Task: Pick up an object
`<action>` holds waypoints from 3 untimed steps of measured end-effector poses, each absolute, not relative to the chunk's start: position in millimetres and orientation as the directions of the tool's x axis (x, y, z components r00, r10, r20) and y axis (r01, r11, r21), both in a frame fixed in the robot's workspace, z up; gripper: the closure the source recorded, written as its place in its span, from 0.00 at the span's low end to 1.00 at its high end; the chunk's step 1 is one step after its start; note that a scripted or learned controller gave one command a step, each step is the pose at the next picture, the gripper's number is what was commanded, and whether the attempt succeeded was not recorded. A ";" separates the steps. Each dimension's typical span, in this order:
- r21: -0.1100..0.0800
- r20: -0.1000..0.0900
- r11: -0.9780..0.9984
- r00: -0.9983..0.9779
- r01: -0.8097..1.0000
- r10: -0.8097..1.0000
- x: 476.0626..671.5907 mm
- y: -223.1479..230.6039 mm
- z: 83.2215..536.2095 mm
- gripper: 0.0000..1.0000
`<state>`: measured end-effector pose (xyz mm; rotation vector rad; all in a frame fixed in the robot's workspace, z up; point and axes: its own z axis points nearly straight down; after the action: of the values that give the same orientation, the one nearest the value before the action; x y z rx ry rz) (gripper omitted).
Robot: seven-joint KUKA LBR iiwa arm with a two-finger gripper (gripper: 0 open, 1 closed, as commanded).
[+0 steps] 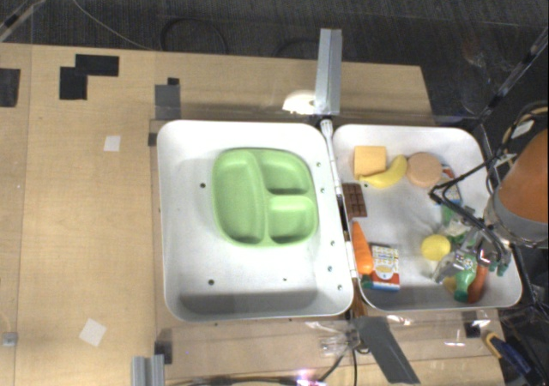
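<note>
Yellow round lemon-like fruit [436, 247] sits in right white bin [403, 140], lower right area. Pincer [467, 266] low just beside it, over green and red clutter [470, 283]; can't tell its grip state. Green divided plastic tray [262, 196] lies in left bin [184, 221].

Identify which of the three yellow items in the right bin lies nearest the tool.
The round lemon. It sits low in the right bin, just left of the tool, while the banana and yellow block lie at the bin's far end.
</note>
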<state>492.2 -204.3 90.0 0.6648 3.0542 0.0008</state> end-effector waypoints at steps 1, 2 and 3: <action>0.003 -0.016 0.866 -0.866 0.500 0.500 491.5 -201.8 90.0 0.00; 0.004 -0.014 0.870 -0.870 0.493 0.493 491.7 -204.7 90.0 0.00; 0.003 -0.017 0.837 -0.837 0.547 0.547 491.3 -200.2 90.0 0.00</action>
<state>491.3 -200.2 90.0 0.8919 2.9948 -0.0029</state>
